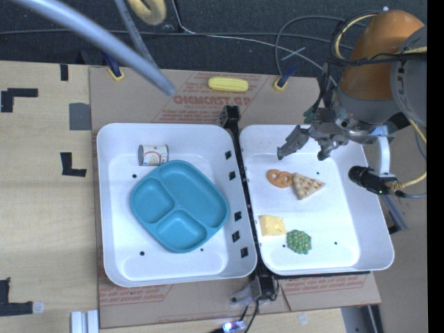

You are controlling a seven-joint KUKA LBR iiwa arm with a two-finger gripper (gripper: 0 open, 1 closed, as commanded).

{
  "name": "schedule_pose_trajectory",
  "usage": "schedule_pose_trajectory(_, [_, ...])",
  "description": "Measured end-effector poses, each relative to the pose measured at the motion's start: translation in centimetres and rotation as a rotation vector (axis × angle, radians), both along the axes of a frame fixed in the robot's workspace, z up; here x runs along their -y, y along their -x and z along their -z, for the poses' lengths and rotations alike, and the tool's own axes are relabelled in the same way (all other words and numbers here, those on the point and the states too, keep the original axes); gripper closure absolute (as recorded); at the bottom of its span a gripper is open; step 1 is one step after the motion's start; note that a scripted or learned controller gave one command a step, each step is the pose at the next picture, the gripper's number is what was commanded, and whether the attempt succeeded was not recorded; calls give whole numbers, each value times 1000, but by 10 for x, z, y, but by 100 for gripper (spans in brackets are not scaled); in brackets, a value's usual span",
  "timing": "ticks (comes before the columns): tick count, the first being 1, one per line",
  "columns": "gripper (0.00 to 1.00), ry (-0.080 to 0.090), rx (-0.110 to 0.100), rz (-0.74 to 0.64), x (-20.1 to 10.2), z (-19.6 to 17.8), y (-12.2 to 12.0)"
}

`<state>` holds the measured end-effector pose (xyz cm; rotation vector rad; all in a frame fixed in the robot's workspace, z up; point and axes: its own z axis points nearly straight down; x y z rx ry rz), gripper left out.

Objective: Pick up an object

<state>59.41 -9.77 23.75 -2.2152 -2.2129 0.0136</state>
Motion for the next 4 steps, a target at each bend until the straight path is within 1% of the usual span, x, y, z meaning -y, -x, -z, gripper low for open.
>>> schedule_pose_trajectory(1, [0,1,12,-3,0,-7,-2])
schedule_pose_trajectory(2, [0,1,5,-2,0,58,1])
schedule_pose_trajectory(3, [0,2,7,-2,4,103,5])
schedule_pose_trajectory(4, [0,3,13,-3,3,155,5])
